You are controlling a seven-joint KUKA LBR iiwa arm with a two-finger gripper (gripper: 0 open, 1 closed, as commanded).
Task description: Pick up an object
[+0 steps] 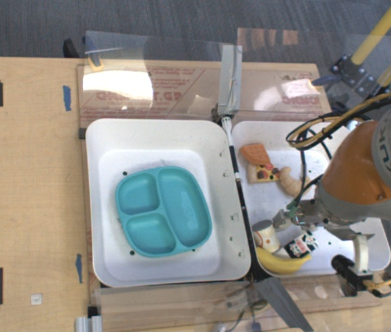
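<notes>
My gripper (284, 221) hangs low over the front left part of the right bin (247, 185), below the grey and orange arm (354, 175). Just under it sits a small white and tan cup-like object (266, 237). A yellow banana (282, 261) lies along the bin's front edge. A small black and white object (300, 245) rests just above the banana. Farther back lie an orange wedge (255, 153), a toy pizza slice (263, 174) and a beige piece (290, 180). Nothing shows between the gripper and these things that I could call held.
The left bin (105, 151) holds a teal divided plate (163, 210) in its middle. A clear plastic wall (230, 81) stands behind both bins. The arm covers the right half of the right bin. Yellow cables (313, 133) loop above the wrist.
</notes>
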